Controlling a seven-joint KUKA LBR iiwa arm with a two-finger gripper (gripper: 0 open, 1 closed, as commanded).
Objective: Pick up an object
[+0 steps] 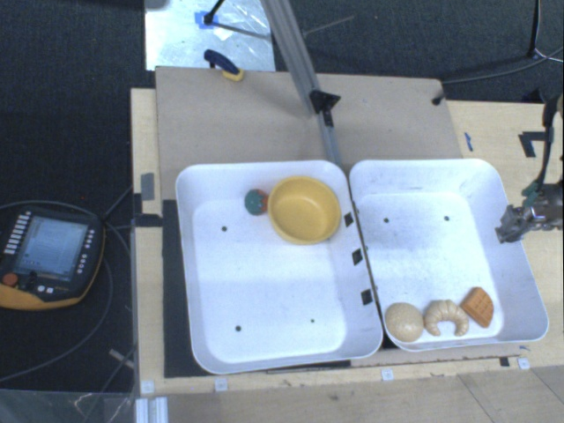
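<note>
A yellow bowl (304, 209) sits at the back right of the left bin (264, 337), and a small dark green ball (256, 202) lies against the bowl's left side. Along the front of the right bin (493, 188) lie a round bread roll (404, 322), a croissant (448, 316) and an orange waffle-like piece (478, 307). My gripper (520, 221) shows at the right edge of the right bin, over its rim and well behind the waffle piece. Nothing is seen in it.
A metal pole (295, 47) slants over the brown board (264, 117) behind the bins. A teach pendant (46, 256) lies on the dark floor at the left. Black cables (539, 25) run at the top right.
</note>
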